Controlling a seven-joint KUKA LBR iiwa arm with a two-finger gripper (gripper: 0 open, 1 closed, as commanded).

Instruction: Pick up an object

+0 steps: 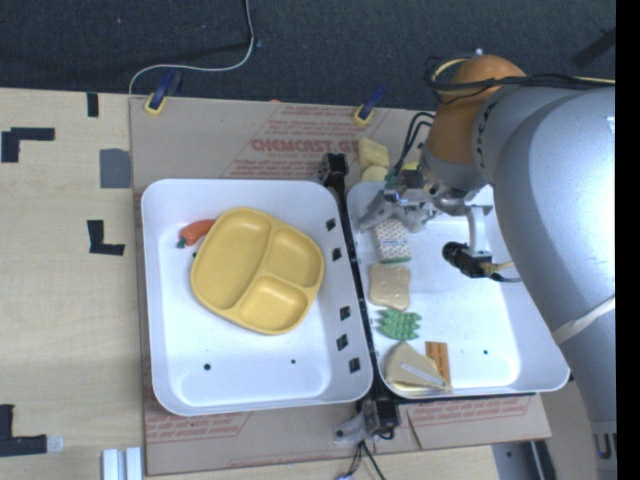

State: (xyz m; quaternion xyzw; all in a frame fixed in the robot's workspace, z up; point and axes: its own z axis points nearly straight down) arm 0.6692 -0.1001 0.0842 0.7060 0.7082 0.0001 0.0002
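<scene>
My gripper point(396, 206) hangs over the far left part of the right bin point(500, 313), below the orange wrist band. Just under and in front of it lies a pale checkered block point(392, 242). Further toward the front of that bin lie a beige bread slice point(390, 287), a small green leafy piece point(398, 323), a cream wedge point(412, 369) and an orange-brown strip point(438, 360). Two pale yellow pieces point(372, 154) sit at the bin's far corner, partly behind the gripper.
The left bin point(170, 368) holds a yellow divided plate point(257, 269) and an orange carrot-like piece point(196, 231) at the plate's far left edge. A black divider point(345, 268) runs between the bins. The grey arm point(560, 198) covers the right bin's right side.
</scene>
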